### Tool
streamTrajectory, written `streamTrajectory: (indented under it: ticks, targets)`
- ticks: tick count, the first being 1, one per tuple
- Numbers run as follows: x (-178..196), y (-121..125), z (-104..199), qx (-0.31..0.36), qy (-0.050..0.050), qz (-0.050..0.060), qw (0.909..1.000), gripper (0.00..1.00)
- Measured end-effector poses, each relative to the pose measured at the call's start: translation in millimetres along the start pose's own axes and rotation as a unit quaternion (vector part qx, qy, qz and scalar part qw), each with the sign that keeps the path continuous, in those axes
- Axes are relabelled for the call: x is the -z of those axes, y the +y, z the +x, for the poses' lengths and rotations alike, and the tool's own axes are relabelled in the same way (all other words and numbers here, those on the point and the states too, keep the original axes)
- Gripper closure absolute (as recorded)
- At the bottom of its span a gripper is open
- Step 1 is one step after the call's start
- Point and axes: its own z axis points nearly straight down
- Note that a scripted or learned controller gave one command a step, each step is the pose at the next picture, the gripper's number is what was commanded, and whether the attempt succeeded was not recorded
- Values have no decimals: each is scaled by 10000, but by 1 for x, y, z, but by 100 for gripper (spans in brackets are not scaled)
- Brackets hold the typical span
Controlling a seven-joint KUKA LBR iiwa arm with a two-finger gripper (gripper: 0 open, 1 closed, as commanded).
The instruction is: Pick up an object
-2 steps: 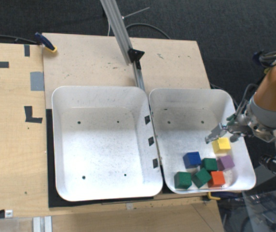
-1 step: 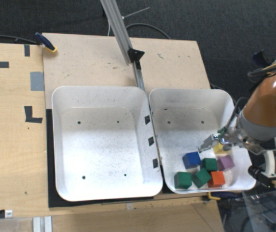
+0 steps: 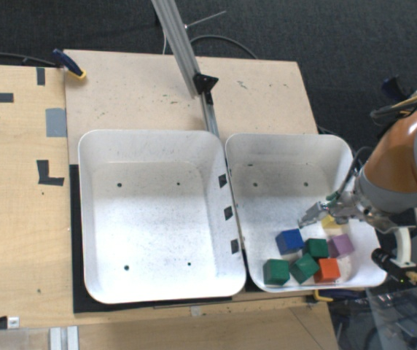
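Across the bench (image 3: 157, 86) below me lie the two shallow white bins, side by side and touching along their inner walls, with a slanted metal rail (image 3: 179, 39) running down to the seam between them. On the far side from me sits the left bin (image 3: 92, 195), its floor speckled with dark dust and a few small holes. Nearer to me is the right bin (image 3: 281, 152), and all the pieces are gathered in its lower corner on my side. My arm (image 3: 398, 166) comes in over that bin's outer wall, orange band above the wrist, and my gripper (image 3: 326, 210) hangs low just above the cluster, close to the pale yellow block (image 3: 332, 224) and the purple block (image 3: 342, 245). From this angle my fingers are a small grey tangle against the white floor, and I cannot tell whether they are spread or pressed together, nor whether anything sits between them. A blue block (image 3: 290, 240) lies just beside my gripper toward the bin's middle. Below it sit three green blocks: one at the bin's lower wall (image 3: 276, 271), one next to it (image 3: 304, 267), and one just above (image 3: 316, 249). An orange block (image 3: 328, 270) rests against the greens, beneath the purple one.
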Motion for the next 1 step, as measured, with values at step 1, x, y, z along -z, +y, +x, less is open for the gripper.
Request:
streamTrajectory:
  ticks: [1]
  targets:
    - [8, 0, 0, -4, -8, -1, 10000, 100]
